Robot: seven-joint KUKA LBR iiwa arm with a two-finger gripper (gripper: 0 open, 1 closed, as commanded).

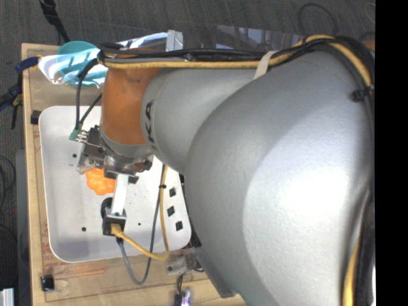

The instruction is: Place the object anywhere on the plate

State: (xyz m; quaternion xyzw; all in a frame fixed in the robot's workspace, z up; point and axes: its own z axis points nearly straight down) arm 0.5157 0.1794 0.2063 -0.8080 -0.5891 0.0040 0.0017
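From the fixed camera above the desk [32, 69], looking down at a slant, a large grey robot arm [274, 171] is reaching in from the right and taking up most of the frame. An orange band [124, 107] is wrapping the arm just above the wrist. Below the band, the gripper [105, 164] is hanging over a shallow white bin [64, 234] on the left side of the desk. Whether it is released, clenched or grasping anything cannot be told, because the wrist and its metal housing are covering that part.

A small orange object [99, 182] is lying on the bin's white floor, right at the lower edge of the gripper and partly hidden by it; whether the two are touching cannot be told. A yellow cable [143, 250] is looping from the wrist across the bin's lower part. At the desk's upper left corner, a teal and white item [76, 59] is resting outside the bin. Dark carpet is surrounding the desk.
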